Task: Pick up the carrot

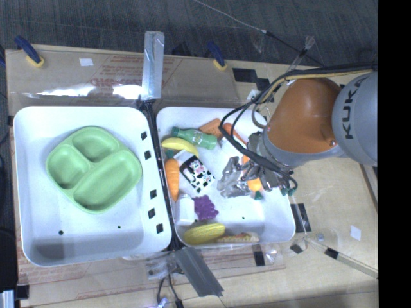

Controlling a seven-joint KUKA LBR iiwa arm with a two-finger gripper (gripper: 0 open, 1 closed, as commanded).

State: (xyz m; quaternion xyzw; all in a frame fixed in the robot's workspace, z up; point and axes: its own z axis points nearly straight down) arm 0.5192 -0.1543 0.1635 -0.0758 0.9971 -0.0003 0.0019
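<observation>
Nearest to the camera is the grey arm with its orange band [308, 117], which comes in from 3 o'clock and hangs over the right bin [279, 220]. Its gripper [239, 179] is low inside this bin, toward the 3 o'clock side. Whether the fingers are spread or pressed together I cannot tell, because metal parts and cables mix there; something small and orange sits close beside them, but I cannot say that it is held.

The carrot [172, 178] lies in the right bin at 9 o'clock, along the wall next to the left bin, with its length pointing from 12 to 6. A banana [180, 145] is just above it at 12 o'clock, a black-and-white block [198, 175] is just beside it at 3 o'clock, and a purple grape bunch [205, 207] is near at 5 o'clock.

To do the step well, I think the gripper should move toward 9 o'clock, turn so the fingers close across the narrow width of the carrot, and descend on its middle, away from the wall and the block.

The left bin [32, 236] holds a green divided plate [94, 168]. Both bins stand on a pale tabletop [340, 201] covered with cardboard and tape; a dark floor is at 12 o'clock.
</observation>
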